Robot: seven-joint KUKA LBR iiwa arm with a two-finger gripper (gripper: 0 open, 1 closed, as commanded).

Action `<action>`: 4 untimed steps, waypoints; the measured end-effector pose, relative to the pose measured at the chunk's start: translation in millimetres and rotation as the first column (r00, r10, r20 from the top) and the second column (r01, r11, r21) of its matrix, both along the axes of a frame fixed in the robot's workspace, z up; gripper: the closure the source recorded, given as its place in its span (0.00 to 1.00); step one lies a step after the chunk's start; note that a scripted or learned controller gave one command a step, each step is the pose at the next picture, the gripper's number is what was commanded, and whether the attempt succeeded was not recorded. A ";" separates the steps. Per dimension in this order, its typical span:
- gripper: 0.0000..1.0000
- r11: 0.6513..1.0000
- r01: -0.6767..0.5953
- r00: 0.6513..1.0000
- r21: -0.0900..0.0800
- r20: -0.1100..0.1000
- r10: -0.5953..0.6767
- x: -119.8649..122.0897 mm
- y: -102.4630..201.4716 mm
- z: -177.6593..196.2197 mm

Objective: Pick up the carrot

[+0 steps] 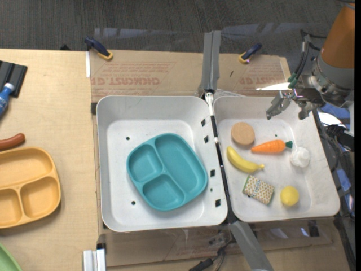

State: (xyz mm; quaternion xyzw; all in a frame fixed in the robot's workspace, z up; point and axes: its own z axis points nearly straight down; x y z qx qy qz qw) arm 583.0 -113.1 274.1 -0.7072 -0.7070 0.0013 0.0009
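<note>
Gripper [289, 107] hangs open and empty above the right bin [324, 205]; I'd drop straight onto the carrot [269, 147], fingers straddling its narrow width.

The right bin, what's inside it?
Inside the right bin lie a carrot, banana, round cookie, lemon, patterned packet and a white lump. Nothing looks covered.

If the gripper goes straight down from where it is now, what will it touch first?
Probably the bare floor near the back rim of the right bin. The gripper hangs open above that spot. The carrot lies nearer the camera, seemingly off that line, though depth is uncertain.
</note>
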 end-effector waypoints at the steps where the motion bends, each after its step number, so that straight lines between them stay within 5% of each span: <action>1: 0.00 0.996 -0.094 0.996 0.001 0.000 0.094 -20.6 -31.4 -179.6; 2: 0.00 0.988 -0.153 0.988 0.002 -0.006 0.153 64.0 -56.1 -184.6; 3: 0.00 0.849 -0.529 0.849 -0.004 0.006 0.529 76.6 -100.0 -106.6; 4: 0.00 0.837 -0.547 0.837 0.001 0.001 0.547 75.1 -92.8 -182.1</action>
